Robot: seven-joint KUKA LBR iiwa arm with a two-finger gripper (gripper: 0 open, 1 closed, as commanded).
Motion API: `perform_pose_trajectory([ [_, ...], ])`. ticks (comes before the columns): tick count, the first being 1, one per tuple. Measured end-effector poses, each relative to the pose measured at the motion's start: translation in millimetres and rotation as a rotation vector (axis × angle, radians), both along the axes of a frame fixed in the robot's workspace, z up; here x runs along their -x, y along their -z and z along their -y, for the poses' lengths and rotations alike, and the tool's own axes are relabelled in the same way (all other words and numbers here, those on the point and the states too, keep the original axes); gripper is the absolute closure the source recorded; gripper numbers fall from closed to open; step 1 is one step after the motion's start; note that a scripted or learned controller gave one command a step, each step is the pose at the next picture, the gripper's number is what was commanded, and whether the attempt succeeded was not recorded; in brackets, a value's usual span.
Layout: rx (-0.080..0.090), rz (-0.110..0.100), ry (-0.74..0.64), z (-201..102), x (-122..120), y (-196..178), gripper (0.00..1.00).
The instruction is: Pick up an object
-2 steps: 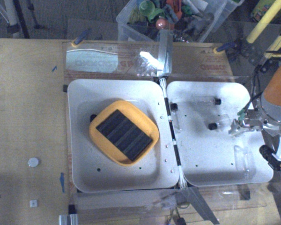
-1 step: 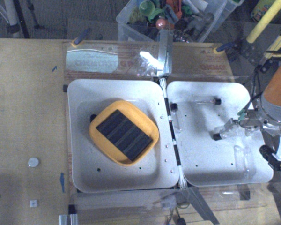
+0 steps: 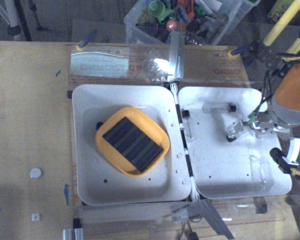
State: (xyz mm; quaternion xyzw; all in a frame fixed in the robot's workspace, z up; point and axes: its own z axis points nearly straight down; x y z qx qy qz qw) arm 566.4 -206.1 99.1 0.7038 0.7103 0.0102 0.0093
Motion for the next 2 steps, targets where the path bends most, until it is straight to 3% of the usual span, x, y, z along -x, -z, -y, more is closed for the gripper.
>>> perform_pose_trajectory([
  [1,0.003,-0.020,-0.049,-54.3,-41.1,12.1,0.00],
  [2,0.002,-0.025,0.093,-105.3,-101.0,-114.6,0.00],
])
